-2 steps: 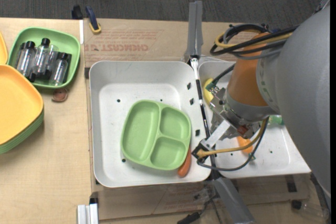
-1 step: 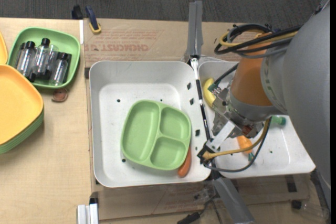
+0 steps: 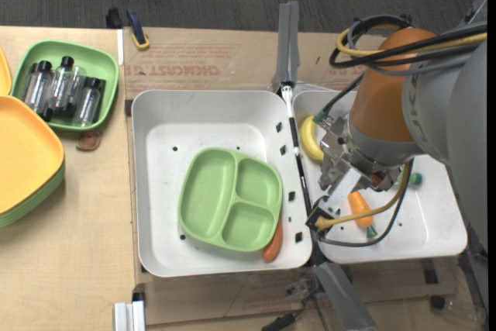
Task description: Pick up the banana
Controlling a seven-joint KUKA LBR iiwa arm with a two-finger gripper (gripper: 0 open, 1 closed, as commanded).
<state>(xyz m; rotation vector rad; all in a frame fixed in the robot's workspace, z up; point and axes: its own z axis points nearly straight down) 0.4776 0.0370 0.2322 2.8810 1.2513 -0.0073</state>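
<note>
The yellow banana [image 3: 310, 138] lies in the right bin [image 3: 434, 240], close against its left wall near the far corner. My gripper [image 3: 332, 169] hangs under the grey and orange arm, just right of the banana and slightly nearer the camera. Nothing shows held in it. The wrist hides part of the bin floor behind it.
An orange carrot [image 3: 359, 207] and a small teal item [image 3: 416, 180] lie in the right bin by the gripper. In the left bin [image 3: 155, 136] rest a green divided plate [image 3: 230, 199] and an orange piece [image 3: 272, 246]. Stacked yellow plates [image 3: 23, 159] and a green tray of bottles [image 3: 66, 85] stand at far left.
</note>
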